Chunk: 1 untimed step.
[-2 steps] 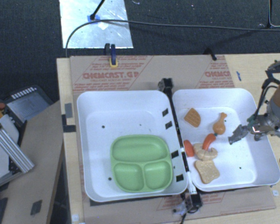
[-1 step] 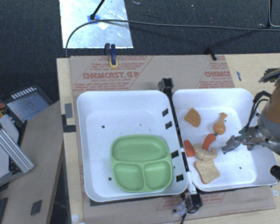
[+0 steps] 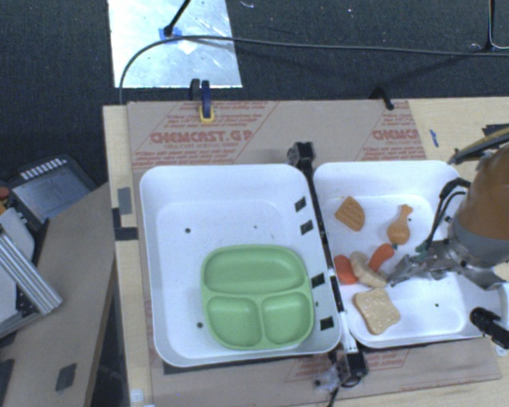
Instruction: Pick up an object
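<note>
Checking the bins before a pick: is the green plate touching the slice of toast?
Apart. The camera view shows the green plate in the left bin, the toast in the right bin, the bin walls between them.

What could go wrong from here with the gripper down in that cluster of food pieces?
The gripper sits low in the right bin, right beside a tight cluster: the orange-red piece, a beige piece and the toast slice. It may nudge or catch two at once. Pieces could also be shoved toward the bin divider. The green tray in the left bin seems out of harm's way.
</note>
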Each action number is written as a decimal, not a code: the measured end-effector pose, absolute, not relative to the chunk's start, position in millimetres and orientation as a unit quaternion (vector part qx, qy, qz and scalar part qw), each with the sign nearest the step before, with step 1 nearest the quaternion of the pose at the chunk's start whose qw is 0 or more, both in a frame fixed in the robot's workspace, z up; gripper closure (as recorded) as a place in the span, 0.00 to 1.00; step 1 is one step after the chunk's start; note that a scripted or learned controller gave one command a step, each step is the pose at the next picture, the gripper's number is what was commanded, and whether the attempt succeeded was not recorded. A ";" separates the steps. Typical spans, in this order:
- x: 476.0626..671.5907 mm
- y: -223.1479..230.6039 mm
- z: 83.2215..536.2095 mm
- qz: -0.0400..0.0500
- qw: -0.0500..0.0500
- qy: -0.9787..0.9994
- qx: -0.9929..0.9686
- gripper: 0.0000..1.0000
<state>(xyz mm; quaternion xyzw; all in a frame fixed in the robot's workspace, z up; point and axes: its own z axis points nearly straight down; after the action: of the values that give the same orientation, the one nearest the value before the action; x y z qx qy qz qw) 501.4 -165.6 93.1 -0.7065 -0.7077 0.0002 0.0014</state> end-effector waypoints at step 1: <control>502.4 -166.7 106.4 -0.001 -0.001 -0.708 -0.706 1.00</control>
<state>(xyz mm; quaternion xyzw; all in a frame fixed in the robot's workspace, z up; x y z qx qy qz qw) 502.4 -166.7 106.4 -0.7064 -0.7078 -0.0006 -0.0012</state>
